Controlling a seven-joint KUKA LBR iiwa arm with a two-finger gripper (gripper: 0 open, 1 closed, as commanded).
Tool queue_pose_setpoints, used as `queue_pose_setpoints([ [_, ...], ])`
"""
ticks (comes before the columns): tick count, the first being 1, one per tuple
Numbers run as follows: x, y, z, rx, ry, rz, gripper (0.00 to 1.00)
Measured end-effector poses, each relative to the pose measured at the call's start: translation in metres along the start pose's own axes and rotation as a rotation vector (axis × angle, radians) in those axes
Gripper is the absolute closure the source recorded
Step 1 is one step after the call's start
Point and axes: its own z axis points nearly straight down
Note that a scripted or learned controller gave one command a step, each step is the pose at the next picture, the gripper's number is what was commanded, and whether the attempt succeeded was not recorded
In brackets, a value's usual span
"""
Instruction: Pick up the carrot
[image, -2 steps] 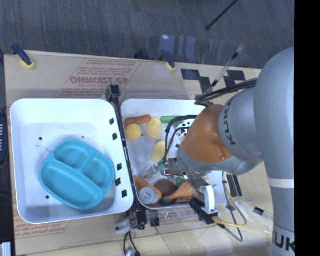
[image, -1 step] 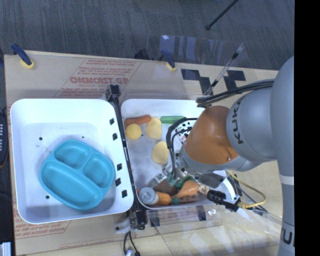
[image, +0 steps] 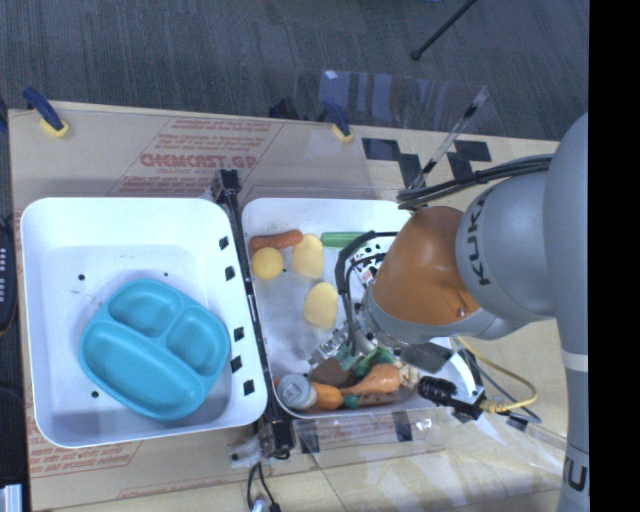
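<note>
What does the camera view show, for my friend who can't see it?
A grey and orange robot arm reaches into the right white bin, its gripper low over a carrot among toy foods. The left bin holds a blue divided plate.

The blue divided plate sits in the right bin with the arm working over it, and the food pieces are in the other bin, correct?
Not quite. The camera view shows the blue divided plate in the left bin. The arm works over the right bin, where the food pieces lie.

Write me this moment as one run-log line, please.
arm: low over right bin | gripper: beside carrot, grasp unclear | carrot: lying at bin's near edge | left bin: blue tray
</note>
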Motion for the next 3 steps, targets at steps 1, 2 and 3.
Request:
queue_pose_setpoints([
  [1,0.000,0.001,-0.010,0.002,0.000,-0.012,1.00],
  [2,0.091,0.058,-0.091,-0.005,0.000,0.093,1.00],
  [3,0.031,0.018,-0.119,-0.001,-0.007,-0.321,1.00],
])
